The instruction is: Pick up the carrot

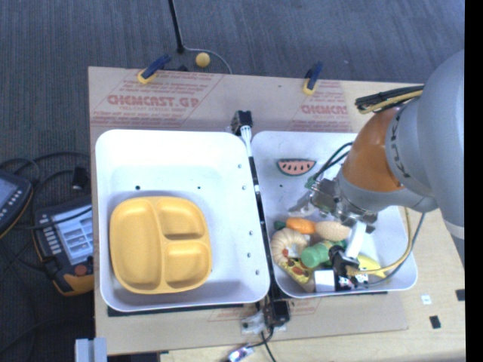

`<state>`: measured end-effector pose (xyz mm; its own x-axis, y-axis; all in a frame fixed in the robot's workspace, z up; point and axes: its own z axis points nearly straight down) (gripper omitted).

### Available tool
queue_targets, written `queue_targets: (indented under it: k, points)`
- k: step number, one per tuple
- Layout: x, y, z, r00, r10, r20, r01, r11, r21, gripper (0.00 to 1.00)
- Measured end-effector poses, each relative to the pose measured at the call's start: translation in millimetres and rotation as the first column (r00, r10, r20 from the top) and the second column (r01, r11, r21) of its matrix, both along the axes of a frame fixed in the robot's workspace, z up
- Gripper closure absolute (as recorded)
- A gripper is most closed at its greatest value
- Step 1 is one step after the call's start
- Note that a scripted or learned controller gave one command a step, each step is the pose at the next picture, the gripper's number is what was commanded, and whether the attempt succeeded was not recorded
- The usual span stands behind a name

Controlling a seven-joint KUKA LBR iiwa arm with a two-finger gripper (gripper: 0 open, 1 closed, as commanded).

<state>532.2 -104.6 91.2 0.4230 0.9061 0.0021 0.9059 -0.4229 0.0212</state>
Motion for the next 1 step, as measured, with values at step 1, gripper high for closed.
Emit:
queue_targets:
  k: [1]
  points:
    - [-41.7,6.0,-0.1,0.971,-0.238,0.004,0.238,0.971,0.005,0.0]
